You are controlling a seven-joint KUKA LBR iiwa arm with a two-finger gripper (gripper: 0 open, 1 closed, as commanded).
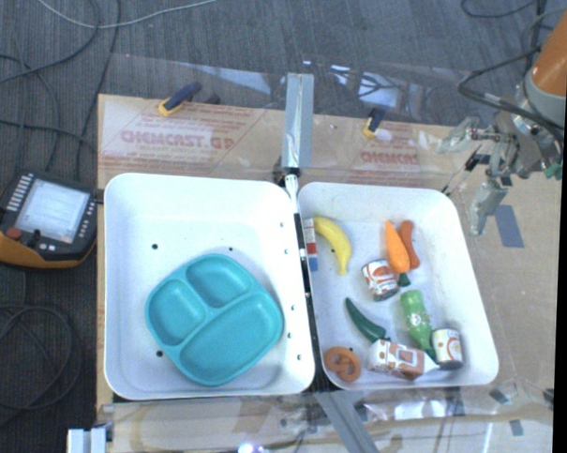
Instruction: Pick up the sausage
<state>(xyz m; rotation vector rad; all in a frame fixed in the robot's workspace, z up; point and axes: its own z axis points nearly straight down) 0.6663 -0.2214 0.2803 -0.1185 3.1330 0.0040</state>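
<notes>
- The sausage [408, 238] lies in the right bin [469, 267], near its far right part, a short reddish-brown piece touching the right side of the carrot [396, 247].
- The claw [497, 174] hangs at the top right, outside the right bin and beyond its far right corner, well apart from the sausage; I cannot tell how wide it stands.
- The arm's orange band [557, 50] shows at the upper right edge.
- A banana [333, 242] lies left of the carrot, near the bin's left wall.
- Below the carrot stands a small can [380, 279] with a white and red label.
- A dark green pepper [363, 319] lies near the middle, and a light green bottle [415, 319] lies to its right.
- At the near edge sit a brown pretzel [343, 363], a small carton [397, 358] and a second can [447, 347].
- The left bin [134, 214] holds a blue divided plate [215, 318] with three sections.
- On the floor to the left of the table [128, 134] rests a hand-held control pad [40, 220] with a screen.
</notes>
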